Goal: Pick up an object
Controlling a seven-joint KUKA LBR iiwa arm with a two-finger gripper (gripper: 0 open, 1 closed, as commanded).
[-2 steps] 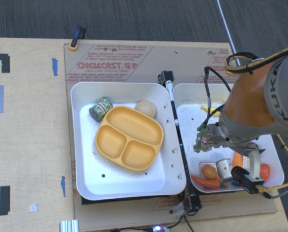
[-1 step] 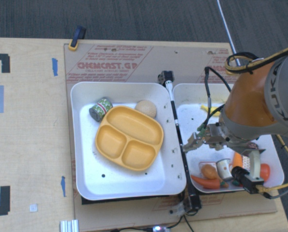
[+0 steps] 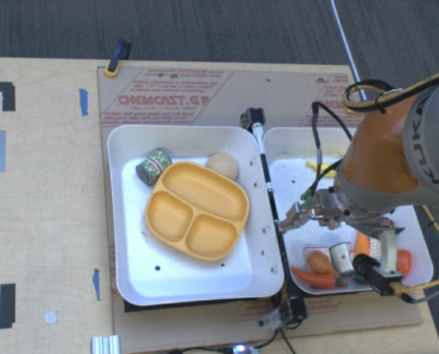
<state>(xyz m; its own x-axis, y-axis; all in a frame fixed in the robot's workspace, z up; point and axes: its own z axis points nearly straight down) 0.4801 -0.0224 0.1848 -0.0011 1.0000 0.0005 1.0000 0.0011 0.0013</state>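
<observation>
My gripper (image 3: 299, 214) hangs over the left part of the right bin (image 3: 293, 169), close to the wall between the two bins. Near the front of that bin lie a long red pepper (image 3: 313, 277), a small orange piece (image 3: 319, 260) and a red round piece (image 3: 403, 261). An orange piece (image 3: 361, 243) shows partly behind the wrist. A yellow item (image 3: 319, 168) peeks out at the back, mostly hidden by the arm. I see nothing between the gripper and these objects that shows a hold.
The left bin (image 3: 123, 220) holds a yellow divided plate (image 3: 197, 210), a green-labelled can (image 3: 153, 166) lying on its side and a beige round object (image 3: 223, 166). The arm covers much of the right bin's right half.
</observation>
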